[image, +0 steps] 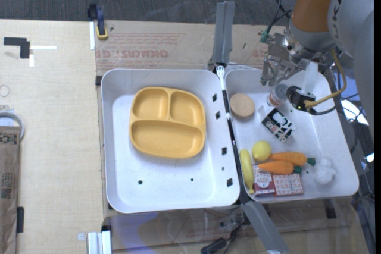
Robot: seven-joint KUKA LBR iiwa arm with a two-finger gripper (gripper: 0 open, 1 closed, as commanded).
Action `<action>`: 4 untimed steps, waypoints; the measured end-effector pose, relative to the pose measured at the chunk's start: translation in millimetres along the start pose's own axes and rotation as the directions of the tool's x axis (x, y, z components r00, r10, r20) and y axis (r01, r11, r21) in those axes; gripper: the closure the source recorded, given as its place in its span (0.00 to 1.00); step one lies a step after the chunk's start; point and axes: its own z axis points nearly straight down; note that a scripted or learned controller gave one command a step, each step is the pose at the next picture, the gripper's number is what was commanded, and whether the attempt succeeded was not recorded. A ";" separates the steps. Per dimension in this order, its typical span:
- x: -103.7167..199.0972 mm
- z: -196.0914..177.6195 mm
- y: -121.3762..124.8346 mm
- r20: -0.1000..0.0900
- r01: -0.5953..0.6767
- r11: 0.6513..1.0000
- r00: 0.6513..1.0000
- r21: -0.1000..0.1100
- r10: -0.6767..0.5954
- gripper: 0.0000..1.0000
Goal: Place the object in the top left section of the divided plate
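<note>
Partly blurred gripper (275, 77) (fingers indistinct).

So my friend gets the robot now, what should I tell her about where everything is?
Gripper: up at the far end of the right bin; whether it is open or shut can't be seen, and nothing shows in it.
Yellow divided plate: in the left bin, nothing in any of its sections.
Right bin holds a round cookie, lemon, banana, carrot, small boxes.
Done: nothing placed yet.
Left: pick up an object and put it in the plate's top left section.
</note>
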 end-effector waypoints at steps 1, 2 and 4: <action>9.1 -44.5 -9.8 -0.002 0.286 0.958 0.958 -0.004 -0.286 1.00; -63.5 -142.2 40.7 -0.001 0.135 0.991 0.991 -0.003 -0.135 1.00; 80.2 -11.3 -27.0 -0.001 -0.052 0.999 0.999 0.001 0.052 1.00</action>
